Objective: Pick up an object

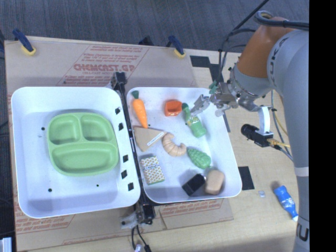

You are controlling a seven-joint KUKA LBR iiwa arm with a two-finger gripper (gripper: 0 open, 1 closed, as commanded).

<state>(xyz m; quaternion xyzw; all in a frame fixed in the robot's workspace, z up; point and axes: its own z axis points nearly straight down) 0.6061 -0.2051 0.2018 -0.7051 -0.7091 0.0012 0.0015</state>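
The right bin (227, 156) holds several toy items: a carrot (138, 111), an orange block (172, 108), a green bottle (196, 125), a tan wedge (147, 137), a croissant (174, 145), a bumpy green piece (199, 157), a patterned box (151, 170), a black block (193, 184) and a tan bun (214, 181). My gripper (201, 105) hangs over the bin's far right part, just above and to the right of the green bottle's top. Nothing visibly hangs from it.
In the left bin (26, 193) lies a green divided plate (83, 143). A black clip strip (126, 140) runs between the bins. A blue object (284, 198) lies on the bench at the right, beside the grey arm (283, 46).
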